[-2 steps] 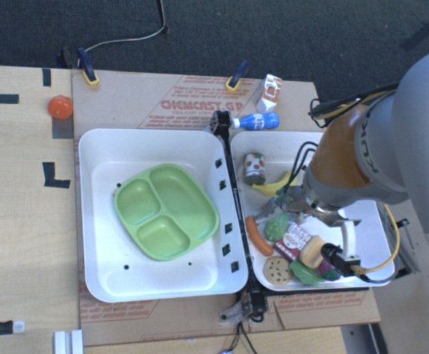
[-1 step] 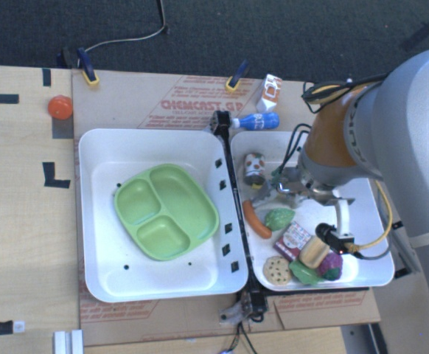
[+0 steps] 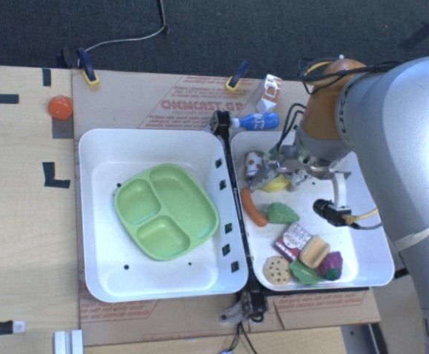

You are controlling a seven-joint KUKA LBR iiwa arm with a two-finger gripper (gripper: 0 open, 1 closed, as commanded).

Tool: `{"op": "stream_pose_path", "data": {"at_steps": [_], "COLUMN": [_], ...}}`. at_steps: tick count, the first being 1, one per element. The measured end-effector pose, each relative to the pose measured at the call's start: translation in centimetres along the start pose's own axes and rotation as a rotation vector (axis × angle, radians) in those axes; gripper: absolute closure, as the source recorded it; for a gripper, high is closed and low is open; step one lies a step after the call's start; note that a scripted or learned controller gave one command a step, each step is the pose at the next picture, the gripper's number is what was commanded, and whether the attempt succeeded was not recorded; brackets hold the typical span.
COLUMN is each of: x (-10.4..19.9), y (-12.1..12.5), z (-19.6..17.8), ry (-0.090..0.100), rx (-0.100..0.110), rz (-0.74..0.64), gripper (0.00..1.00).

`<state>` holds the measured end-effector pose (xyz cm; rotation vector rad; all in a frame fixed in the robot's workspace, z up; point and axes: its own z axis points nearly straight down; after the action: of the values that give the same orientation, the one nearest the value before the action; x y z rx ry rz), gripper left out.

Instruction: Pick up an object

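The end effector (image 3: 267, 169) hangs low in the right bin (image 3: 373, 260), touching a yellow banana (image 3: 276, 185); its opening cannot be told. The left bin (image 3: 96, 198) holds a green tray (image 3: 166, 211).

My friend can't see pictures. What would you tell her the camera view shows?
A grey robot arm reaches in from the right, its gripper low over a yellow toy in the right white bin, which holds toy food such as a carrot and a cookie. The left white bin holds a green divided tray.
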<state>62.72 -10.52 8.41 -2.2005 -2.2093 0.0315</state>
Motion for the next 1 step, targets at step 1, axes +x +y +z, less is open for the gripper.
{"op": "stream_pose_path", "data": {"at_steps": [1], "x": [-1.68], "y": [2.27], "z": [0.31], "ry": [-0.002], "rx": [0.066], "rz": [0.0], "gripper": [0.0]}}
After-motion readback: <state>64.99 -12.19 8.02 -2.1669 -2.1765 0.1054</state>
